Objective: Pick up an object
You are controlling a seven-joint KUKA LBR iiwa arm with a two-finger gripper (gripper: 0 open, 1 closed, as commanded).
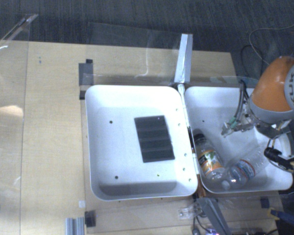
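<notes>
My gripper (232, 127) hangs over the middle of the right bin (210, 99), below the arm's orange band (275, 84). A clear plastic bottle with an orange and yellow label (209, 161) lies at the bin's front left, below and left of the gripper. A second clear bottle with a blue and red label (241, 171) lies along the front wall, tilted. Both bottles rest on the bin floor, apart from the gripper. Nothing shows held under the gripper. A black ribbed rectangular pad (154, 138) lies flat in the middle of the left bin (103, 131).
A metal divider post (183, 58) stands behind the gap between the bins. Black cables (283, 160) run along the right bin's right side near the arm. Clear panels (10, 111) cover the wooden bench on the left.
</notes>
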